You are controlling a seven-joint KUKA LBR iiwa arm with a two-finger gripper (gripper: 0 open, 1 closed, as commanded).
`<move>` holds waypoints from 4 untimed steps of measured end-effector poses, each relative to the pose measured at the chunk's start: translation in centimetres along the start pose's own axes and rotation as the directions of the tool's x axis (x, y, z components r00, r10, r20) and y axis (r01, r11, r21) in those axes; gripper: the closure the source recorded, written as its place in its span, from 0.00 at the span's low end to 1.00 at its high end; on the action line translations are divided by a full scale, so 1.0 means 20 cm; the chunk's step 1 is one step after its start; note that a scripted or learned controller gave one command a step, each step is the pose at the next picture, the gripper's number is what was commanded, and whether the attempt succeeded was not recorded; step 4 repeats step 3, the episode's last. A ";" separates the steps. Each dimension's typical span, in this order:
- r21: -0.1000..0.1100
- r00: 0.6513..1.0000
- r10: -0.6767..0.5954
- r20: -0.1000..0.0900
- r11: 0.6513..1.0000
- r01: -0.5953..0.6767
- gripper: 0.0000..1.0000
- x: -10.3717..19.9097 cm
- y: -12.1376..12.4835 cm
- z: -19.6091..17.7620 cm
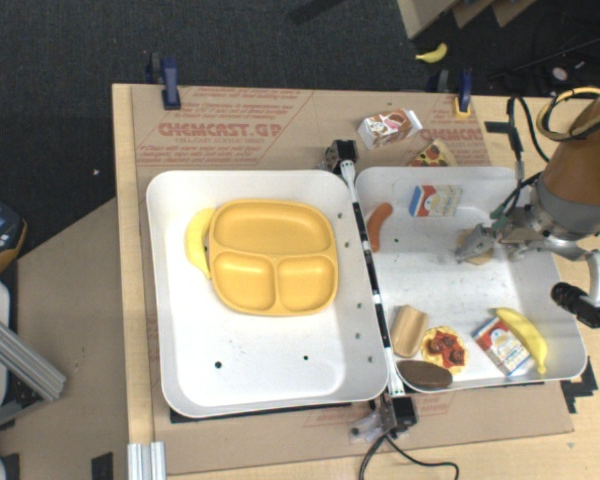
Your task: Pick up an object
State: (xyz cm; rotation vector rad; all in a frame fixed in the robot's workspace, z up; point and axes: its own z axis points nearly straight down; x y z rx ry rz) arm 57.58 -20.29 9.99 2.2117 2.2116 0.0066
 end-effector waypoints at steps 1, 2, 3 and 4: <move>0.009 1.000 -0.004 -0.006 1.000 0.004 0.00 0.08 0.22 0.08; 0.007 1.000 -0.002 -0.005 1.000 0.002 1.00 0.07 0.21 0.02; 0.008 1.000 -0.007 -0.008 1.000 0.007 1.00 0.40 0.37 0.08; 0.008 1.000 -0.007 -0.008 1.000 0.007 1.00 0.40 0.37 0.08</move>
